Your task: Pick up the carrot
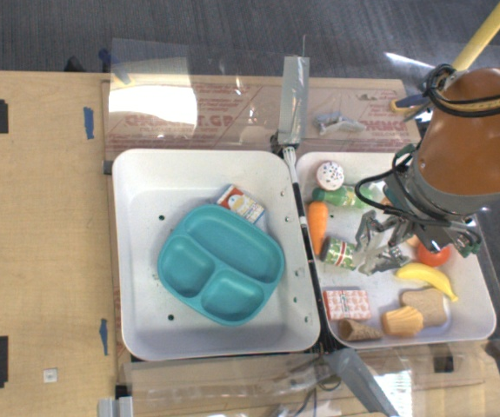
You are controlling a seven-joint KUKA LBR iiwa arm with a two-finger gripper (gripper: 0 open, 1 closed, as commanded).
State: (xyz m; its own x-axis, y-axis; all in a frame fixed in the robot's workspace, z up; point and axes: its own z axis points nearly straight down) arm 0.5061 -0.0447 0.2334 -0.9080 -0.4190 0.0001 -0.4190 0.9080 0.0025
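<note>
Cardboard-topped worktop (32, 259), two bins. Carrot (317, 226) lying in right bin (484, 307), ungrasped. Tool (380, 246) just beside; finger state unclear. Pick-up undone.

Tabletop (32, 259): tan board surface with black tape marks at its left edge and blue tape bits near the bins.
Left bin (136, 320): white, shallow, resting on the tabletop.
Right bin (480, 307): white, just beside the left bin, rims touching.
Clear plastic sheet (232, 111): lying flat behind both bins.
</note>
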